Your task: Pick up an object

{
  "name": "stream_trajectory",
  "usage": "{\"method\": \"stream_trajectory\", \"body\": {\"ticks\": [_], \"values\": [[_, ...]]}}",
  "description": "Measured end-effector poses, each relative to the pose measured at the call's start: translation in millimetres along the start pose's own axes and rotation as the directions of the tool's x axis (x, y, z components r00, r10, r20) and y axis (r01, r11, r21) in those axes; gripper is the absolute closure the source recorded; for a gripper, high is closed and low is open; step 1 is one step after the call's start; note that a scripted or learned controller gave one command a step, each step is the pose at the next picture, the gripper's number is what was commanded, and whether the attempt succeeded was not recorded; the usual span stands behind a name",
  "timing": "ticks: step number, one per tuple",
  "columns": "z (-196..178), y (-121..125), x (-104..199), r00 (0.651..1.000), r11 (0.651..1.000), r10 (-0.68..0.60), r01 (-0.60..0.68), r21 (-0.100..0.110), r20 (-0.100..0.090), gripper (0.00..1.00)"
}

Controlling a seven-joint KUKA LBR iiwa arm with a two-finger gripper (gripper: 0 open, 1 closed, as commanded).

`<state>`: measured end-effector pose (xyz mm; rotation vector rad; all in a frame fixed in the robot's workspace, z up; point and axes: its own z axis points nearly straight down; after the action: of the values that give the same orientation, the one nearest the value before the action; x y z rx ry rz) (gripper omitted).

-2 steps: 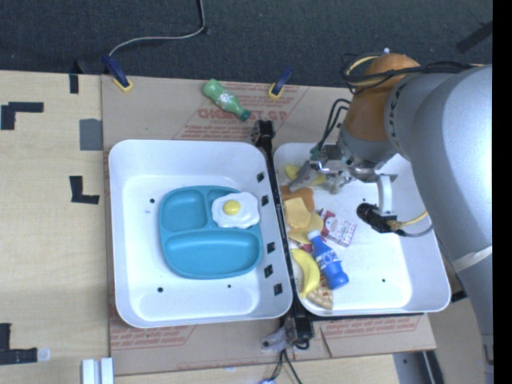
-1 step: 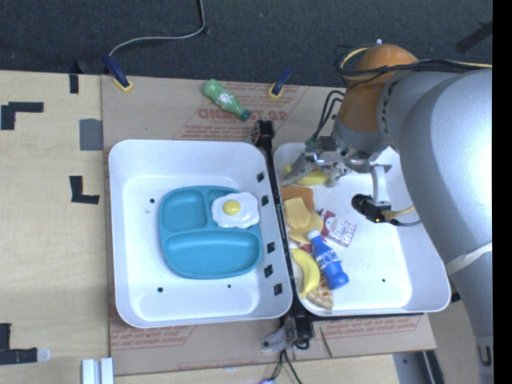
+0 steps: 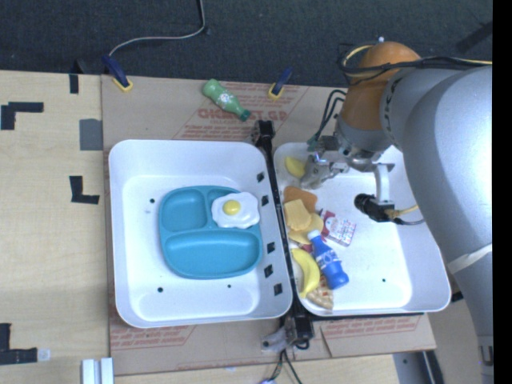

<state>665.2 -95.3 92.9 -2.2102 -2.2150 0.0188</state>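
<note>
Camera view, from above: the gripper (image 3: pixel 318 166) reaches into the far left corner of the right bin (image 3: pixel 400 282), poised just beside a small yellow item (image 3: pixel 295 166) near the rim; whether it is spread or closed cannot be told from this angle. Below it, along the bin's left wall, lies a cluster of toy foods: an orange-and-yellow wedge (image 3: pixel 300 209), a red-and-white packet (image 3: pixel 342 230), a blue bottle (image 3: pixel 328 262) and a banana (image 3: pixel 306 269). Across the divider, the left bin (image 3: pixel 132 238) holds a blue compartment plate (image 3: pixel 210 234) with a fried egg (image 3: pixel 234 210) resting on its upper right edge. A green bottle (image 3: pixel 224 99) lies on the table (image 3: pixel 48 230) beyond the bins.
</note>
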Motion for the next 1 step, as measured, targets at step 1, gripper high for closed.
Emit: {"method": "stream_trajectory", "body": {"ticks": [1], "values": [[-0.4,0.4,-0.2,1.0,1.0,0.0,0.0,-0.002,0.001,0.0]]}}
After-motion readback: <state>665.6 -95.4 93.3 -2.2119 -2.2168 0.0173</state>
